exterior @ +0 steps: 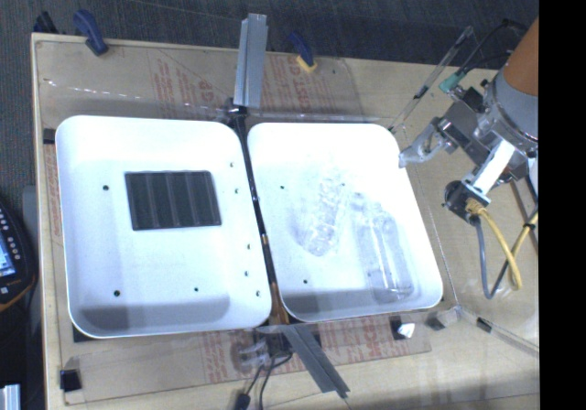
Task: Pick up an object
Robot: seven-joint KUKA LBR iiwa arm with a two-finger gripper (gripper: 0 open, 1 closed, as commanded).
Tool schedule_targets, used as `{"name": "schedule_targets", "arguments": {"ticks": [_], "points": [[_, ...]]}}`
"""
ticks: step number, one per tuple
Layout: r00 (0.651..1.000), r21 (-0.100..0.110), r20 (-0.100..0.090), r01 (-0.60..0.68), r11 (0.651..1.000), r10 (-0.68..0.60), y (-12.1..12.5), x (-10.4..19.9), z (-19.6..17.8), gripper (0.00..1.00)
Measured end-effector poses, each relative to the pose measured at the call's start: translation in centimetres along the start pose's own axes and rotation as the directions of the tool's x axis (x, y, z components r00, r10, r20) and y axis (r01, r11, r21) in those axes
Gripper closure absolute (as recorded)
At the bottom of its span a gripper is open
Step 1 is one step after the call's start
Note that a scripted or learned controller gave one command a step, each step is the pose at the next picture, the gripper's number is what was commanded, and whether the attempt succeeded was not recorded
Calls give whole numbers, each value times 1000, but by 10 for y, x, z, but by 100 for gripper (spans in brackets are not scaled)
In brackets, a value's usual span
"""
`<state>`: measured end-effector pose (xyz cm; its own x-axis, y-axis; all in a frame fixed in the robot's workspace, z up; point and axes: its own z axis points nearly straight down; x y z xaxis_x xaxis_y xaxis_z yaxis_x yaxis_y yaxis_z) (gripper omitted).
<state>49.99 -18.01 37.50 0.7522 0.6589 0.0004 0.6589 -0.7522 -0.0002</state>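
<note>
A: Where was the clear plastic bottle point(385, 248)?

B: In the right bin point(275, 216), toward five o'clock, hard against the rim. The gripper point(417, 150) sat outside at two o'clock; how wide, I couldn't tell.

A: The risks?

B: Probably fingers clipping that wall, or slipping off see-through plastic. More room lay centre, beside the crumpled clear wrapper point(320, 216).

Clear bottles point(385, 248) in right bin point(417, 216)
</note>
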Motion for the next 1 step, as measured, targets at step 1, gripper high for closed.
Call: {"name": "schedule_targets", "arguments": {"ticks": [1], "points": [[914, 4, 4, -405, 914, 405, -27, -2, 65, 0]]}}
